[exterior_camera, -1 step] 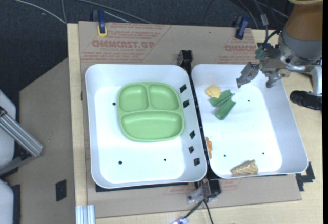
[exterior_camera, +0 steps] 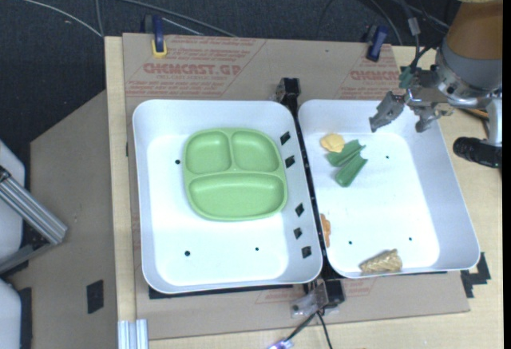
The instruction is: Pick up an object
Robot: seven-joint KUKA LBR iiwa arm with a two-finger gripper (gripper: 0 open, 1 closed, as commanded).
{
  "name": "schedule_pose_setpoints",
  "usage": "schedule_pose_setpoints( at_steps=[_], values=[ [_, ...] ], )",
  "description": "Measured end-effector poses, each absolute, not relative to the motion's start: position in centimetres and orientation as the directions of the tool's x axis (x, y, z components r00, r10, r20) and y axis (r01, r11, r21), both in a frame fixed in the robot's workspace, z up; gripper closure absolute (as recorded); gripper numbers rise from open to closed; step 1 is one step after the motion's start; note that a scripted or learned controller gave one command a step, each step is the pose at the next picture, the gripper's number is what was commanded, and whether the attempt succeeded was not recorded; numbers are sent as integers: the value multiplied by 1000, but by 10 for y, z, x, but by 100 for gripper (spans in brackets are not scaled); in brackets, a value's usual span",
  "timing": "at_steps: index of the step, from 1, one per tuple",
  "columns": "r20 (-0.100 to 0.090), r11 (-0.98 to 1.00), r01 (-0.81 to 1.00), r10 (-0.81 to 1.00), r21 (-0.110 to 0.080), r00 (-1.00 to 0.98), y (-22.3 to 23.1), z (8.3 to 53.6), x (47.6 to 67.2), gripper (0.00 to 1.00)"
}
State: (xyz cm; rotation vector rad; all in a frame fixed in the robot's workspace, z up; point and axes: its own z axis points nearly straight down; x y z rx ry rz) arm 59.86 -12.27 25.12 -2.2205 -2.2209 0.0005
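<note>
A tan, lumpy piece (exterior_camera: 381, 262) is seen nearest the camera, lying at the front edge of the right bin (exterior_camera: 435, 204). A small orange bit (exterior_camera: 325, 226) is found against that bin's left wall, just beside the divide between the two bins. Farther back in the same bin, a green pepper-like object (exterior_camera: 349, 164) is laid at a slant, and a small yellow item (exterior_camera: 333, 143) is set touching its upper left end. The left bin (exterior_camera: 160, 247) is occupied by a green divided plate (exterior_camera: 234, 174) with three compartments, placed near its middle. Both bins are carried on a tabletop (exterior_camera: 239, 60) covered with brown printed board, to whose far edge two blue clamps (exterior_camera: 159, 35) are fixed. The pincer (exterior_camera: 404, 113) is held above the back right part of the right bin, well apart from the green object; its fingers (exterior_camera: 385, 113) are spread apart and nothing is seen between them.
</note>
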Motion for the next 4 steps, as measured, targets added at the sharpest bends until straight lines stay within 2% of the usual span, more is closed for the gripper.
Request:
schedule_pose_setpoints(
  at_steps=[1,3,4],
  values=[
    [3,1,1000,1000,-8,-1,-115,192,603,0],
    [2,0,1000,1000,-7,0,-108,82,601,0],
    [2,-1,1000,1000,0,1,-108,96,603,100]
  ],
)
